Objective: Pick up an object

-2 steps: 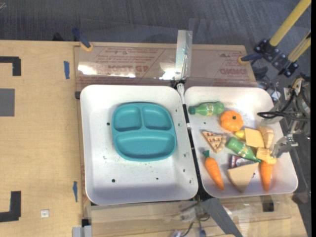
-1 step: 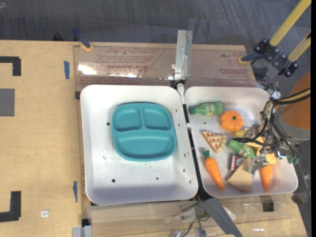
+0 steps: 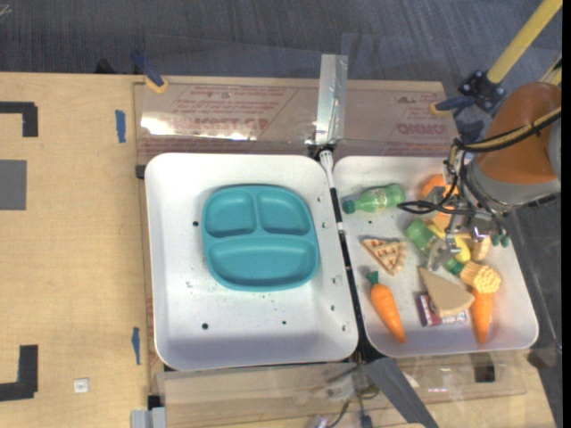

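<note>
The right bin holds several toy foods. A green bottle lies at the back left, a pizza slice sits below it, and an orange carrot lies near the front left. A tan wedge, a second carrot and a yellow ridged piece lie at the front right. My gripper hangs low over a cluster at the bin's back right, where a green piece and an orange piece lie. The wrist and cables hide what is under it.
The left bin holds a teal divided plate. A raised rim separates the two bins. The grey arm with its orange band leans in over the right bin's back right corner. A small dark bar lies beside the tan wedge.
</note>
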`<state>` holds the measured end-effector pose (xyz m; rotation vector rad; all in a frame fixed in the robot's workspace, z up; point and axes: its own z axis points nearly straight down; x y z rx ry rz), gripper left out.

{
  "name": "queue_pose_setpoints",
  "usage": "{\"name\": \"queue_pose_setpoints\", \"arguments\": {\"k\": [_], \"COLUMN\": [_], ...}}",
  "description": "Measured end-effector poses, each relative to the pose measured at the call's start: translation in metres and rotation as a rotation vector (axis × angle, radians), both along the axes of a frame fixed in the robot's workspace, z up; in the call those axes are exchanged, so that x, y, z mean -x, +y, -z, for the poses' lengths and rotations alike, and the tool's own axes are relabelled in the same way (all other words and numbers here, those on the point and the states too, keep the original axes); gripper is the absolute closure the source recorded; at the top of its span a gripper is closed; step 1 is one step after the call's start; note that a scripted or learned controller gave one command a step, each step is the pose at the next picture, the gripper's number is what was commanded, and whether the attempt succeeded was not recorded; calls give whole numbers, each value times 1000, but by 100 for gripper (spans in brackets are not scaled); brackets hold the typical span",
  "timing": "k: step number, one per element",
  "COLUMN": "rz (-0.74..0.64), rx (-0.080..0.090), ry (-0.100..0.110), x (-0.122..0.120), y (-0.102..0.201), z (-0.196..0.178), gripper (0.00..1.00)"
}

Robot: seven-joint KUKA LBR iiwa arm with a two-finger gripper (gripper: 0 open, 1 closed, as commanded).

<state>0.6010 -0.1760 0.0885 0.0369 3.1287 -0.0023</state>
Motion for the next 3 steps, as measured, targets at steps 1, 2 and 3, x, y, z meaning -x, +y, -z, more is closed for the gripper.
{"name": "queue_pose_setpoints", "arguments": {"k": [1,2,3], "rz": [-1,42,35], "rx": [2,1,-5], "ry": [-11,-10,8], "x": [-3,-33,-3], "y": [1,31,94], "z": [-14,-158,-127], "gripper": [100,100,100]}}
